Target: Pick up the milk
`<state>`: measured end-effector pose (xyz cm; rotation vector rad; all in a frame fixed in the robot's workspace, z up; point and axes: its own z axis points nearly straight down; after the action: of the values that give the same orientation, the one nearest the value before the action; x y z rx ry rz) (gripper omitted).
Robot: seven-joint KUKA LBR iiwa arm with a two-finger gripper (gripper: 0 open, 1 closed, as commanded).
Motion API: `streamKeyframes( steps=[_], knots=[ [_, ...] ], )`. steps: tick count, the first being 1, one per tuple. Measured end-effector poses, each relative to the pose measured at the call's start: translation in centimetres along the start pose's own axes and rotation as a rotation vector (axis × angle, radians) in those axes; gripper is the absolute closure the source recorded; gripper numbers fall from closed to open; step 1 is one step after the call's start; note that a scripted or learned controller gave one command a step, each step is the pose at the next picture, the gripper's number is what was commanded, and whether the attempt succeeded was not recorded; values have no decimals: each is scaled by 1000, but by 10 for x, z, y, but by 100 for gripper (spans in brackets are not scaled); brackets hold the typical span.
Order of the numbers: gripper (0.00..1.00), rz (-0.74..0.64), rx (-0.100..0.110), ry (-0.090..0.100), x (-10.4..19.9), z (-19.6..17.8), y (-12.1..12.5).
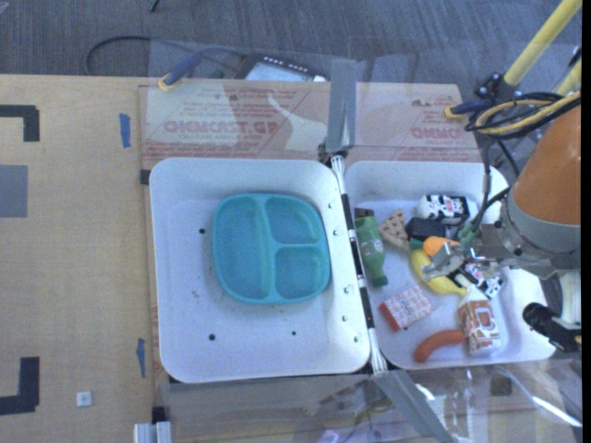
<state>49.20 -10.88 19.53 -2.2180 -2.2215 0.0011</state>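
The milk is a small carton with black and white cow patches, lying near the back of the right bin. My gripper hangs low over the middle of that bin, just above a yellow banana. It is nearer the camera than the milk, about a carton's length away and not touching it. The grey wrist with its orange band reaches in from the right and covers the bin's right side.
Around the gripper lie a green bottle, a tan cracker, a black item, a red and white box, a sausage and a brown and white carton. The left bin holds a teal divided plate.
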Motion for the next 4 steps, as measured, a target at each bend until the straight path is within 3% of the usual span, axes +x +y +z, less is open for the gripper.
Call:
streamKeyframes(
  steps=[1, 2, 3, 4],
  knots=[
    [0, 314, 1, 1, 11, 63, -13],
    [0, 354, -45, 2, -66, 90, 1],
    [0, 355, -45, 14, -90, 89, 6],
    [100, 361, -59, -4, -97, 75, 6]
  ],
)
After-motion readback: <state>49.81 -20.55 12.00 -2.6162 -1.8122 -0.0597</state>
